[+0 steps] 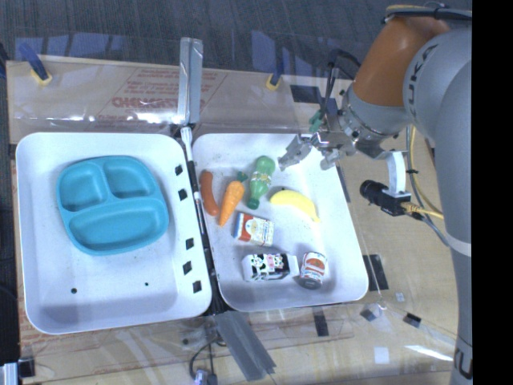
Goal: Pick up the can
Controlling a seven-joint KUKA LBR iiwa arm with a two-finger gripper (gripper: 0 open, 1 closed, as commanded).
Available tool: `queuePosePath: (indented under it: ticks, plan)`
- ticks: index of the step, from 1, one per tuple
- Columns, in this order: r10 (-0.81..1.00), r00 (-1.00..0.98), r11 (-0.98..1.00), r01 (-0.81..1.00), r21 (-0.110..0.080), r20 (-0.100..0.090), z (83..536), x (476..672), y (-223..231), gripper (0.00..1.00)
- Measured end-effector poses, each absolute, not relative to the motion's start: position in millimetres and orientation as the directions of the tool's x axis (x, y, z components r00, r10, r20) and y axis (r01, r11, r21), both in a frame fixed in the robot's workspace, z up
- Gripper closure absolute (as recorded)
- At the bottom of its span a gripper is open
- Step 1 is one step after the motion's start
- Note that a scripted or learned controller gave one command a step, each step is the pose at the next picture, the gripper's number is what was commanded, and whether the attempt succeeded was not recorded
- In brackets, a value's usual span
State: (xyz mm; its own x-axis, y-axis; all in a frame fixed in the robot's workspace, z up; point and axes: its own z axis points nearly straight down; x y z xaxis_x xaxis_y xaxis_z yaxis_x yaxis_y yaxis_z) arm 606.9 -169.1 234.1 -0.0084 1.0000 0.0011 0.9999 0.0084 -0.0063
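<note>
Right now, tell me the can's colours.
Red and white can, silver top; camera view.

Gripper (311,156) above bin (346,239), can (313,269) apart

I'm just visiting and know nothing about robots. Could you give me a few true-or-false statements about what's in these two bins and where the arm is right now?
1. The can lies in the right bin, near its front edge. True.
2. The tool is holding the can. False: it sits over the bin's far side, well apart from the can.
3. The blue plate lies in the left bin. True.
4. The banana rests on the blue plate. False: it lies in the right bin, beside the green bottle.
5. The carrot lies next to the sausage. True.
</note>
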Motion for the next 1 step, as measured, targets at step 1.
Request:
queuePosePath:
  ticks: [1]
  plan:
    - [0.998,0.07,-0.07,0.998,-0.008,0.001,142.2,563.5,-197.6,0.0]
